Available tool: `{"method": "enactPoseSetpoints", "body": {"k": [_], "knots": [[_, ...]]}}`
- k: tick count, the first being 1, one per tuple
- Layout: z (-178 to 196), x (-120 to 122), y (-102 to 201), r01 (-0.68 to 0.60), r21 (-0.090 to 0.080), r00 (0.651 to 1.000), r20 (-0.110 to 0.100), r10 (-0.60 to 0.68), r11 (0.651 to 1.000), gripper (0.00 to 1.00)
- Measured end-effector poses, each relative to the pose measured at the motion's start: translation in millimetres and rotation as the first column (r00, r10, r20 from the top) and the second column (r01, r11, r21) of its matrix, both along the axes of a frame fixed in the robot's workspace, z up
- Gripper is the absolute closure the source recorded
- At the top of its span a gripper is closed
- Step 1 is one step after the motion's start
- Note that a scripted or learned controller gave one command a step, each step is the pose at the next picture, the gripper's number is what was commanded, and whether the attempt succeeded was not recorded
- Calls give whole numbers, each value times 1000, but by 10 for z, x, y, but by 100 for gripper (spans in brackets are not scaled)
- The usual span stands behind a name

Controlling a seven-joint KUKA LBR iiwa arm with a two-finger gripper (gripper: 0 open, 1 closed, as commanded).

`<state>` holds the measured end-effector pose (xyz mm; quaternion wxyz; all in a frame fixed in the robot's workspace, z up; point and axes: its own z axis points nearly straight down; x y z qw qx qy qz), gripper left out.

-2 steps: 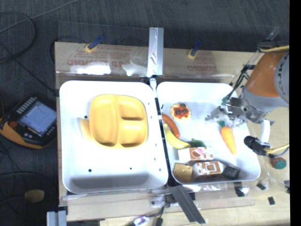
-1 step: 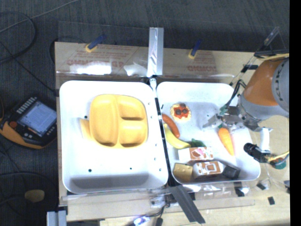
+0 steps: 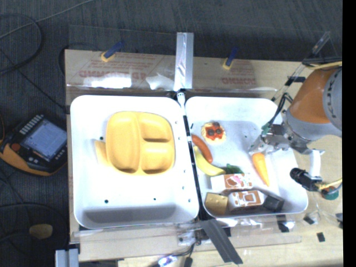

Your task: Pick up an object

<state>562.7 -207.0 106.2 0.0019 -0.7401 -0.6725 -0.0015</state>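
Carrot (image 3: pixel 260 168) in right bin (image 3: pixel 245 105), near its right wall, just below and beside gripper (image 3: pixel 269 139); long axis running near-far, thick end up toward the fingers, tip toward the boxes (image 3: pixel 240 192); reaching in from the right, orange band low over the bin's edge; whether open or closed, cannot tell; nothing visibly held.
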Motion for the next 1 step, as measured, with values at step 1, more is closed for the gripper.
{"method": "enactPoseSetpoints", "body": {"k": [1], "knots": [[1217,369,743,43,-6,999,-1,-43,999,100]]}}
